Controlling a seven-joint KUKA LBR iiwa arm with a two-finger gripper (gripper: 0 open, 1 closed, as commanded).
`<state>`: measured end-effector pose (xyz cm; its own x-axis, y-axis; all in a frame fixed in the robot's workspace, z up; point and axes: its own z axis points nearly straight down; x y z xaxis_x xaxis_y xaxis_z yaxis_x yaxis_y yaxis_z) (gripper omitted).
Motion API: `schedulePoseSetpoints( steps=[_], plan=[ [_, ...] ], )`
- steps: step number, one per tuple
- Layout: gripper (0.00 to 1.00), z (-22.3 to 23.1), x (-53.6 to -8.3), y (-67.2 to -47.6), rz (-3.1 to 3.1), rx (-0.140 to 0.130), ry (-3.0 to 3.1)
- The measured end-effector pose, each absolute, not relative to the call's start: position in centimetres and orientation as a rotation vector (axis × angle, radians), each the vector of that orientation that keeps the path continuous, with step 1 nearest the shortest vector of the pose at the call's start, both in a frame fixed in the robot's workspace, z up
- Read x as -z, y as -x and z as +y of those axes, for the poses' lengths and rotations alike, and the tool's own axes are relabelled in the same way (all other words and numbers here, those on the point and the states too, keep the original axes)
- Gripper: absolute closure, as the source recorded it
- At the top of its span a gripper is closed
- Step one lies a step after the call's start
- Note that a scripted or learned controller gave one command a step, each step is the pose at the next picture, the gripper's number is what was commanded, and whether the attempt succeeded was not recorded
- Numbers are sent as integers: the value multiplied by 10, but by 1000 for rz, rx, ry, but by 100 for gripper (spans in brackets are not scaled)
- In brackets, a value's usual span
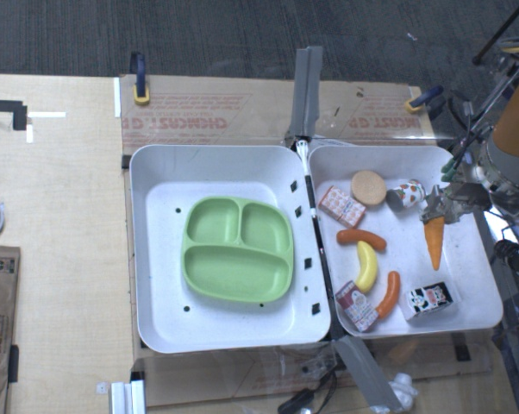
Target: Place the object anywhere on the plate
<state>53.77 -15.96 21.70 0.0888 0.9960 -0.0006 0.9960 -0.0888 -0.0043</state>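
Hovering at pick stage: gripper (438,207) low in right bin (484,317), fingers apparently pinching top of carrot (434,241), which hangs just below. Next: lift clear, carry far left over divider, release onto green plate (238,250).

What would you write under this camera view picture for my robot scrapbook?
Robot gripper at the carrot's top in the toy-food bin; the green plate waits in the other bin.

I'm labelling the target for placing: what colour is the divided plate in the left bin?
Light green, seen plainly in the camera view: the plate has three compartments.
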Motion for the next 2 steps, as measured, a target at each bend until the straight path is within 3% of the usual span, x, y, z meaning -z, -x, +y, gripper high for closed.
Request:
schedulePoseSetpoints(
  steps=[1,2],
  plan=[
    [100,-72,-188,-513,-2182,-9,2253],
    [100,-92,-188,-510,-2395,-7,2026]
  ],
)
